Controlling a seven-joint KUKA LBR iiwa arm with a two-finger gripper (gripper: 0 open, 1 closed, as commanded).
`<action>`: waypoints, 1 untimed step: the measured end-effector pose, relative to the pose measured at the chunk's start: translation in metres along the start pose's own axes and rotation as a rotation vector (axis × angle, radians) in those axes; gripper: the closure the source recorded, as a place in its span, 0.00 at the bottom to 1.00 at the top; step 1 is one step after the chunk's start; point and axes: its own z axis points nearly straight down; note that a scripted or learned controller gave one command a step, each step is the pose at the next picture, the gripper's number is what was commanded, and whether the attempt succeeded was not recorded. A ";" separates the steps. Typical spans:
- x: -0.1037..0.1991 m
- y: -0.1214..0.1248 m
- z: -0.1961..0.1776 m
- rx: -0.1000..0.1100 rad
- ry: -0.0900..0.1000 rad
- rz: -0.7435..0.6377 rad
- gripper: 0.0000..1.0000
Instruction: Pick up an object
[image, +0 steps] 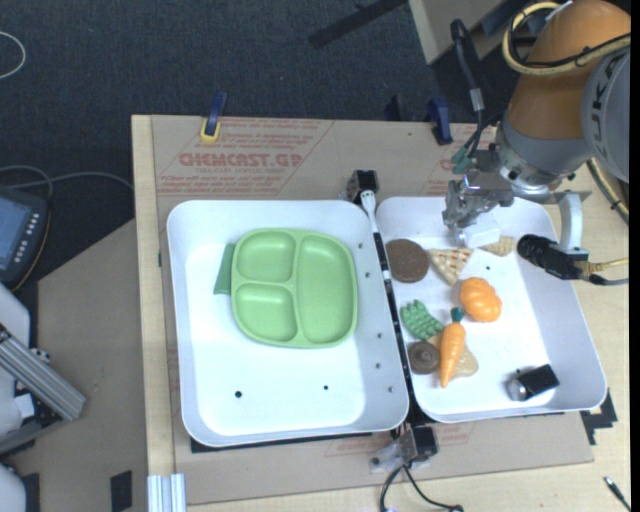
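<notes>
The left bin (190, 330) is holding a green divided plate (295, 288), while the right bin (570, 330) is holding a brown disc (407, 259), an orange pumpkin (480, 299), a carrot (451, 351) and other small pieces. The arm (560, 90) is reaching over the right bin's far side, its gripper (466, 212) hanging just above a white piece (486, 237).

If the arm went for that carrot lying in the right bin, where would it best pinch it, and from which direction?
Probably from straight above, closing across the thick upper part of the carrot, just below its green top. It lies flat, lengthwise along the bin, tapering toward the near end, where a pinch might slip. The pumpkin and brown disc crowd it, so the middle offers little finger room.
</notes>
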 end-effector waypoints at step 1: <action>0.051 0.009 -0.007 0.000 0.000 -0.001 1.00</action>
